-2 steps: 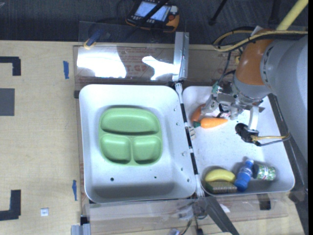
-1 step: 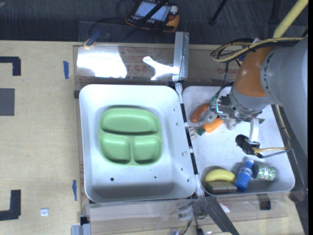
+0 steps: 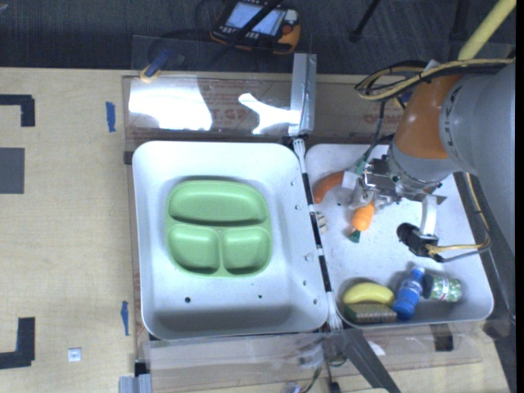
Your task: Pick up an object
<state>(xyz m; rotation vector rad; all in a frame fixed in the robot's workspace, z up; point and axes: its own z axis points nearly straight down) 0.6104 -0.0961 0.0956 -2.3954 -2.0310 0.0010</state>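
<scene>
My gripper hangs over the upper left part of the right bin. A small orange carrot with a green tip is directly under it, pointing toward the bin's front; whether the carrot is gripped or lying on the floor is unclear. An orange rounded object lies just left of the gripper, by the bin's left wall. Along the front wall lie a yellow banana, a blue bottle and a green-and-clear bottle.
The left bin holds a green divided plate. A dark flat item sits under the banana at the right bin's front edge. A metal divider post stands behind the bins.
</scene>
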